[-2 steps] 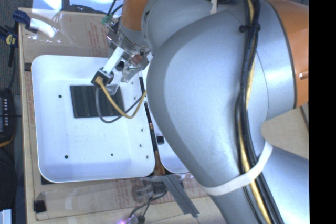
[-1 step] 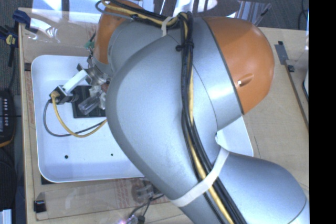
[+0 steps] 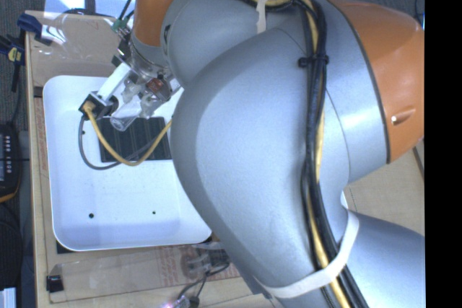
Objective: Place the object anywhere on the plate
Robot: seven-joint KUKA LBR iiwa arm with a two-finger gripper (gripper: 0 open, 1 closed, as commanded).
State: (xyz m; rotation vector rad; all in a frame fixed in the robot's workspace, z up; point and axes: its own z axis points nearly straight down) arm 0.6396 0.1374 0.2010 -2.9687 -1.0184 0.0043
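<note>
A: Grey metal takes up most of the frame: the arm (image 3: 289, 148) reaches in from the right, so bulky that it covers nearly all of the right half of the surface (image 3: 94, 36). An orange band sits above its wrist.

B: Where does the pincer sit?

A: The pincer (image 3: 119, 112) hangs low over the upper part of the white bin (image 3: 108, 220), at the left. It points down and to the left, above a dark rectangular thing (image 3: 133, 144) lying on the bin floor. A yellow cable (image 3: 130, 161) loops from the wrist across that dark patch.

B: Is it gripping anything?

A: I cannot tell. The tip is a jumble of pale and clear parts, and nothing reads plainly as an item caught there, nor can I say whether it is parted or closed.

B: And the object and the plate?

A: Neither can be picked out with any confidence. The dark rectangle may be the plate or a mat, but that is only my guess. The object could be under the pincer or behind the arm, which hides a great deal.

B: Why that posture?

A: My judgement is that the wrist is angled down over the dark patch because that is where the work happens, either a pick or a set-down. The rest of the bin floor shows just two small dark dots (image 3: 92, 215).
</note>
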